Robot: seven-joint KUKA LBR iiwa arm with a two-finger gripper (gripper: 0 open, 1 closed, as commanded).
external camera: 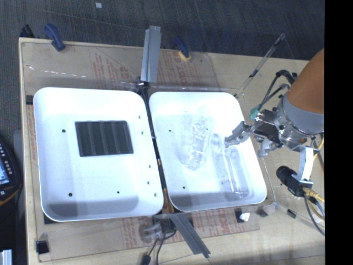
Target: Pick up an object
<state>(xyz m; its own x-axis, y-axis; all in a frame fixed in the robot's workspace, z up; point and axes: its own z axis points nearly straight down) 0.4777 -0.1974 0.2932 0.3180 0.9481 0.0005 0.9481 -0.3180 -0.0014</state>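
Two see-through plastic bottles lie in the right bin (165,148). One clear bottle (196,142) rests near the bin's middle, tilted lengthwise. The other clear bottle (234,173) lies along the right side, pointing toward the front corner. My gripper (231,137) reaches in over the right rim, just above the far end of the right-hand bottle and beside the middle one. Nothing is visibly held in it. A dark grey ribbed rectangle (103,138) lies flat in the left bin (49,192).
A metal bar (150,54) stands behind the gap between the bins, and another metal bracket (185,233) sits at the front. Blue clamps (54,36) hold the board's back edge. Cables and a black connector (289,180) hang right of the right bin.
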